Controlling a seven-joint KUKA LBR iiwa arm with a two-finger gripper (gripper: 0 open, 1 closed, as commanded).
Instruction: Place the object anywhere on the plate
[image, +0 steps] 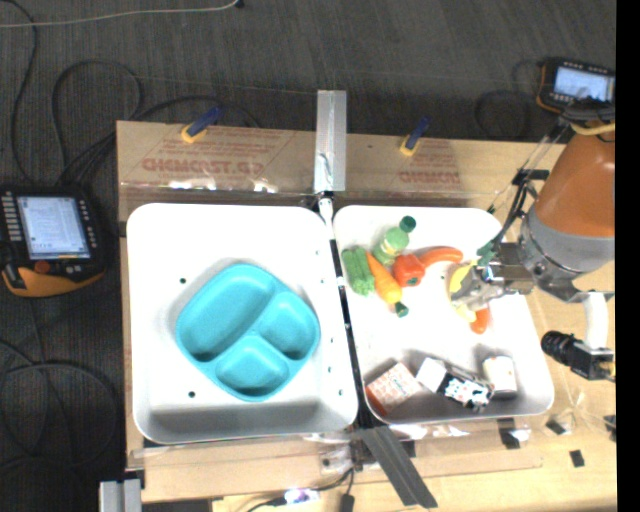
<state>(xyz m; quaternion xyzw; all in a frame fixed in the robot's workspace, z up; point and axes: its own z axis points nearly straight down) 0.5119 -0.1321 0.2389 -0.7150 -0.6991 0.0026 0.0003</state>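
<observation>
Your gripper (478, 290) sits low in right bin (520, 350), over yellow and orange toy pieces (476, 312) near bin's right side. Likely target: small plastic play food, judged light, stiff, smooth, prone to slip; take it across narrow middle. Finger state: you cannot tell, gripper body hides it; no hold confirmed. Teal divided plate (247, 329) waits in left bin (160, 240), well apart. More toy vegetables (385, 265) near bin's centre; small boxes (440, 382) along front edge.
</observation>
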